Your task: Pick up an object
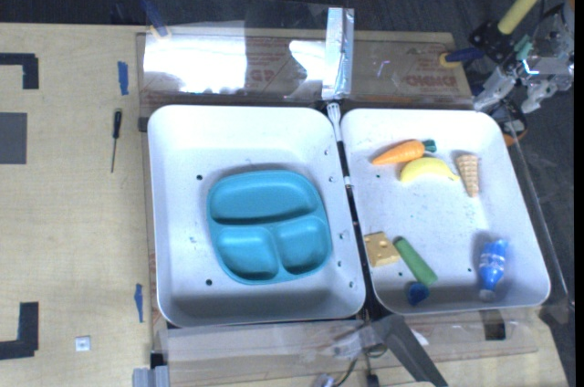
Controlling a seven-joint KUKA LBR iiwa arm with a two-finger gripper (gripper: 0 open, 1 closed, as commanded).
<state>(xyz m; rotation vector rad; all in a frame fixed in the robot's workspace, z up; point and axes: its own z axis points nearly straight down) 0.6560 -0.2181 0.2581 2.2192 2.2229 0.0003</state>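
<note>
1. We see the objects for picking lying in the right bin (520, 193). Along its far side are an orange carrot (398, 152) with a green stub, a yellow banana (427, 170) touching the carrot's near side, and a tan waffle cone (468, 172) just to the right of the banana.
2. Toward the near side of the same bin we count a tan cracker-like square (379, 249), a green cylinder (414, 260) lying slantwise just beside it, a small dark blue piece (417, 292) at the cylinder's near end, and a blue bottle (492, 264) by the right wall.
3. That makes seven loose objects in the right bin, one of each kind, all small and toy-like, none stacked on another.
4. The gripper (523, 77) shows at the upper right, beyond the far right corner of the right bin and well apart from every object. It is a blurred tangle of grey metal and cables, so we cannot tell how its jaws stand, and we see nothing held in it.
5. The left bin (173, 193) holds one thing: a blue divided tray (268, 223) with three compartments, one long and two smaller, lying roughly at its centre.
6. We count two white bins side by side, touching along their middle rims, on a light wooden bench (64, 221).
7. A clear plastic sheet (246, 57) lies beyond the bins.
</note>
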